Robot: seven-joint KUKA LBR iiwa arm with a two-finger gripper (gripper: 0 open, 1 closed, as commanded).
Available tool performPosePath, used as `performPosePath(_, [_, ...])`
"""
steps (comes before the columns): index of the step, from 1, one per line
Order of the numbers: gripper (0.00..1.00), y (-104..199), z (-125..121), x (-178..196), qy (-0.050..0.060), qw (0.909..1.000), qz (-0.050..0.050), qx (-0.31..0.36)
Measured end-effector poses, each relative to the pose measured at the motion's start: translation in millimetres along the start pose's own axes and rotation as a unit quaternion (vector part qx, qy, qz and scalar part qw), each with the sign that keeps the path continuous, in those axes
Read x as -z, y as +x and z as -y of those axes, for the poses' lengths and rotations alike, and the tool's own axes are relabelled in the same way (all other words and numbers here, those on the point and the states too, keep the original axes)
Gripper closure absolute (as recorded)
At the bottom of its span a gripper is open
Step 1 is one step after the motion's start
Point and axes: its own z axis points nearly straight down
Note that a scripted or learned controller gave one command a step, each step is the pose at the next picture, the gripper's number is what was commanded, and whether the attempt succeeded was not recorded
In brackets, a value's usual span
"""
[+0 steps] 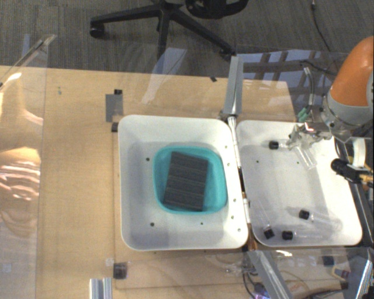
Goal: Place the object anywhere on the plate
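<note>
A teal plate (pixel 217 175) lies in the left white bin (pixel 131 175). A dark grey ridged rectangular block (pixel 186 180) rests flat on the plate, near its middle. The grey arm with its orange band (pixel 353 76) reaches in from the right, over the far right corner of the right bin (pixel 274 187). Its gripper (pixel 302 140) hangs low over the far part of that bin, well apart from the plate and the block. I see nothing between its fingertips.
Several small black pieces lie in the right bin: one at the far side (pixel 273 144), others near the front (pixel 304 214) (pixel 268 233). A metal divider post (pixel 232 87) stands behind the bins. An office chair base (pixel 169 17) is on the floor beyond the bench.
</note>
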Motion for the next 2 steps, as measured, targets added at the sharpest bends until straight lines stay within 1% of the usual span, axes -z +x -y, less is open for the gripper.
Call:
performPosePath(1, [1.00,88.7,73.2,-6.7,0.002,0.9955,-0.002,0.095])
performPosePath(2, [1.00,149.4,58.5,9.6,0.002,0.9883,-0.002,0.152])
